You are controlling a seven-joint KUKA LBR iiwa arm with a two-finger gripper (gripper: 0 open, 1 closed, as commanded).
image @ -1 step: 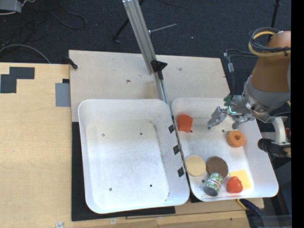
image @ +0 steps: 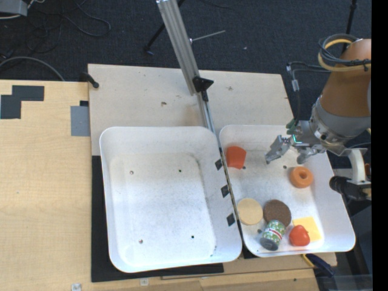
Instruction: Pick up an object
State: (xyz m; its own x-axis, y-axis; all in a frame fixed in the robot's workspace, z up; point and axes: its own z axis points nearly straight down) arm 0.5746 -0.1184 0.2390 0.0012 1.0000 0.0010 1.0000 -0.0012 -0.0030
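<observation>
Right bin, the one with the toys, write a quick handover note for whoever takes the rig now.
Claw: open, holding nothing, over the right bin near its far side.
Things in that bin: orange cup, orange ring, tan disc, brown disc, small can, red piece, yellow block.
Done: nothing picked.
Left: grasp and lift one; the ring lies nearest.

Arm enters from the right edge, grey body with the orange band uppermost, wrist angled down and to the left. Gripper (image: 290, 152) sits low at the wrist's end, its two fingers spread apart, one reaching left, the other pointing down. Nothing sits between the fingers.
</observation>
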